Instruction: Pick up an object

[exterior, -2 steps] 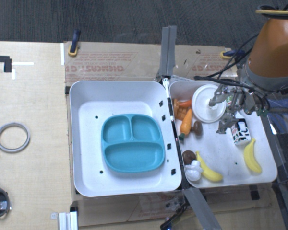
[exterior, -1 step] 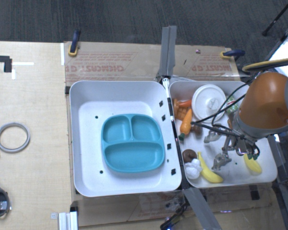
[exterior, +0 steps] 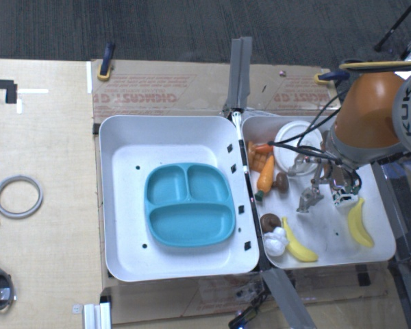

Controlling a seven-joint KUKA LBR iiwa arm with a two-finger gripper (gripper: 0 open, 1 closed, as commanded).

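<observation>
Bananas and other small food items lie in the right bin, and any of them can serve as the object to pick up; one banana lies near the right wall, a second banana lies near the front left corner, just beside a white garlic bulb and a brown round item; carrots lie along the left wall, next to a white bowl at the back. What could go wrong, in my judgement, is a closing on nothing: the jaws hang over a bare part of the bin floor between the two bananas, so a straight descent from here would meet only the white plastic; a second risk is that the curved banana slips or rolls away if it is taken near its tip. The jaws look narrow and nothing is seen between them; the right banana is near them on the far side of the wrist, the front banana is a little nearer the camera and apart from them. The left bin holds a blue divided plate; a tape roll rests on the counter.
</observation>
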